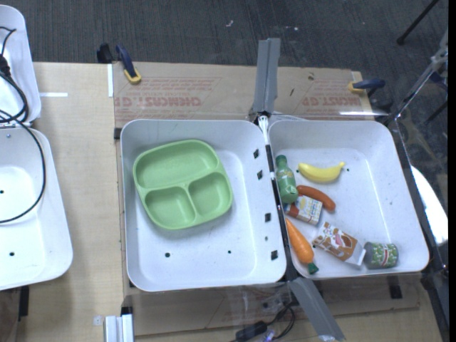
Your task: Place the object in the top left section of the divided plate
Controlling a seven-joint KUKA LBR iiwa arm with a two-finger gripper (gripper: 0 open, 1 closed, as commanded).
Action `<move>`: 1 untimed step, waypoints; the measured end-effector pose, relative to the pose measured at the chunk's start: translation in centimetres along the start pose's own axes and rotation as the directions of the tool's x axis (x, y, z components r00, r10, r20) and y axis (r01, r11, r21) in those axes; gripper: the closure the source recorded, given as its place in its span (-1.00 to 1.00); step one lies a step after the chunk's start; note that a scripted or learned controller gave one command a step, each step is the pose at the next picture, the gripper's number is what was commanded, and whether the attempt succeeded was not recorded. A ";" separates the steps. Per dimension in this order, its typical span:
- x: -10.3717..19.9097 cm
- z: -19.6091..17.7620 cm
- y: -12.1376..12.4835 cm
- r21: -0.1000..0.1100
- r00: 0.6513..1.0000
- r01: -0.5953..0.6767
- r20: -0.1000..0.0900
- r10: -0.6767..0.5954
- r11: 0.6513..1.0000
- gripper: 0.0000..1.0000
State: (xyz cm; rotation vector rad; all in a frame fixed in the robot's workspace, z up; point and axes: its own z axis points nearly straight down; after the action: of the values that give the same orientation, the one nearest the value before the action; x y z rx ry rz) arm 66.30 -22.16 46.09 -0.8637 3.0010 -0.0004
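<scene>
Green and bare, the divided plate (182,184) sits in the left bin (142,262) with its 3 sections unfilled; the large top one (174,168) is the target. Which object is meant I cannot tell: banana (320,171), green bottle (286,178), sausage (316,196), juice carton (307,209), carrot (300,243), snack packet (335,241) and can (381,255) crowd the right bin (385,155). I cannot tell the gripper's state. Bottle, sausage and carton touch, so a grasp may snag a neighbour or slip.

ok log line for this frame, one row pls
plate: green divided plate in left bin | right bin: banana, carrot, bottle | placement: not yet done
</scene>
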 end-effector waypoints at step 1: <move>0.2 1.9 0.2 -0.006 0.999 0.034 -0.013 -0.034 0.999 1.00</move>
State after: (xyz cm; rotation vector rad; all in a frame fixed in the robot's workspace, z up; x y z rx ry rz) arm 66.03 -22.11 44.19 -0.9193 2.9990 0.0023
